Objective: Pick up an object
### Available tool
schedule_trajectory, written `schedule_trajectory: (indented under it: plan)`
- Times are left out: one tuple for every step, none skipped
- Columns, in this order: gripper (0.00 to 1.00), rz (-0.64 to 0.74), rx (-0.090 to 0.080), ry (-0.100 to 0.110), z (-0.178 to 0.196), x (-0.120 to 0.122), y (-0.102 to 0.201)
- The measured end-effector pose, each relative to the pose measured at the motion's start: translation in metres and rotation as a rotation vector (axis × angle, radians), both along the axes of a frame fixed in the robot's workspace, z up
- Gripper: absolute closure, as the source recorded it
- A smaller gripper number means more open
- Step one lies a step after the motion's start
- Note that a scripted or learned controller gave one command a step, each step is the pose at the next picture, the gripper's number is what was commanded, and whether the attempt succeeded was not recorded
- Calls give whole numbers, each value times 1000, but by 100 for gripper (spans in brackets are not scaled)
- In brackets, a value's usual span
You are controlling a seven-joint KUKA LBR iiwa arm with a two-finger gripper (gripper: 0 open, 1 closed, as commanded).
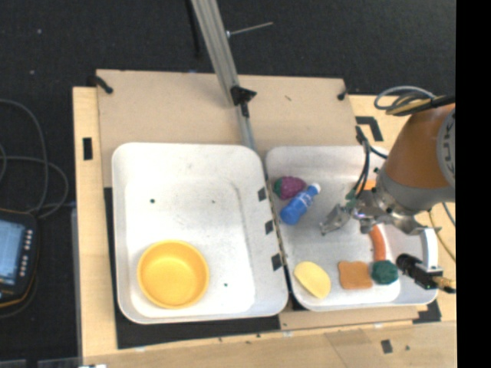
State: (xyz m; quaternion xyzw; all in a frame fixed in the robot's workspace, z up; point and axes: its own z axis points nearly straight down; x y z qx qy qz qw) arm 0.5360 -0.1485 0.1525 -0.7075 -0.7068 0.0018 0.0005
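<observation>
My gripper (334, 221) hangs over the middle of the right bin (322, 163), its grey fingers open with nothing between them. Left of it lies a blue bottle (298, 205) with a white cap, touching a purple ball-like thing (289, 185) near the bin's left wall. Along the front of the bin lie a pale yellow piece (312, 279), an orange-brown block (354, 275) and a dark green lump (384, 272). An orange-red stick (378, 241) lies just right of the gripper, partly under the wrist.
The left bin (184, 182) holds a yellow bowl (173, 274) at its front left. A slanted metal pole (222, 60) rises from between the bins at the back. The arm's orange band (418, 156) covers the right bin's right side.
</observation>
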Motion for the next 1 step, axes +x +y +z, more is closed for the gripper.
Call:
schedule_trajectory:
  plan:
    - [0,-1,0,0,-53,-1,-1]
